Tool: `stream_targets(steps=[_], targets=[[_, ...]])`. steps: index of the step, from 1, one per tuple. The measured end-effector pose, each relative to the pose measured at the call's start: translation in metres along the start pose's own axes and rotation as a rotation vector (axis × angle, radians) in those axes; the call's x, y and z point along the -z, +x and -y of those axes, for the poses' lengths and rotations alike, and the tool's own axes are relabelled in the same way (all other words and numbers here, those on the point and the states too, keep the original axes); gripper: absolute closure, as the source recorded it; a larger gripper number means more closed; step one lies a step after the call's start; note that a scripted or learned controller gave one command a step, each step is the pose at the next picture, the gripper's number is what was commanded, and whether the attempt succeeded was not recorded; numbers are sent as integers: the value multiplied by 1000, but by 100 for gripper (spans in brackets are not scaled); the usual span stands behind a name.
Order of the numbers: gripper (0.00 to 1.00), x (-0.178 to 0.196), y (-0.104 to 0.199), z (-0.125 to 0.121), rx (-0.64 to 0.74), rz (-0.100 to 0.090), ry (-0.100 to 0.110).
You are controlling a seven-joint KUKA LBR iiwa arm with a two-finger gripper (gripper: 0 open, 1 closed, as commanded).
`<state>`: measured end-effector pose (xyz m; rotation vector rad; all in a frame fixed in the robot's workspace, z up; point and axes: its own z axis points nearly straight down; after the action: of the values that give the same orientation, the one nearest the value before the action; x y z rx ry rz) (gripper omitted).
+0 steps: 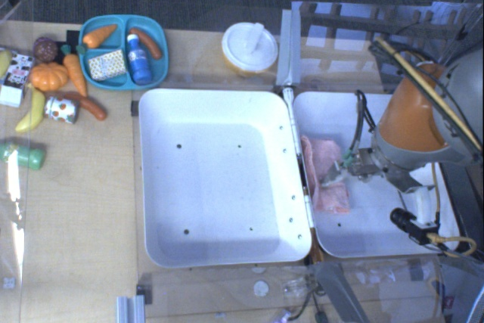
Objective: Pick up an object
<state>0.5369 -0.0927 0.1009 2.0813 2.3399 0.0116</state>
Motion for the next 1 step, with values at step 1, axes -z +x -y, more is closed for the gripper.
stream_targets(steps=[1], targets=[[0,84,41,36,-18,-3,9]])
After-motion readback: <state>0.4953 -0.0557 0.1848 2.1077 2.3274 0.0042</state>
